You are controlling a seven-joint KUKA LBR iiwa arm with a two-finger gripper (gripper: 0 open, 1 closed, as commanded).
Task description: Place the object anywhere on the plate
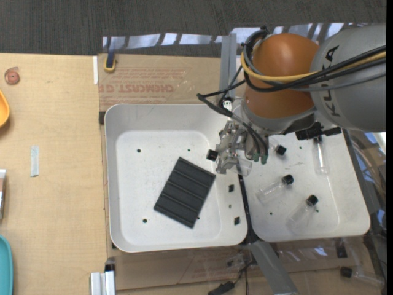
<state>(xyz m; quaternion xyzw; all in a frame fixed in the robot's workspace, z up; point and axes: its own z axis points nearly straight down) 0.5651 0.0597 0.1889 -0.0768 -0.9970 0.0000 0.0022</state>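
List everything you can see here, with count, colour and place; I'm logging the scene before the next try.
plate: one, black, ribbed, tilted in the left bin
vials: about four, clear with black caps, in the right bin
left bin: one, white, bench centre
right bin: one, white, beside the left bin
cardboard sheet: one, brown, under and behind the bins
wooden tabletop: one, tan, left
arm: one, grey with orange band, from the right
pincer: one, metallic, over the seam between the bins
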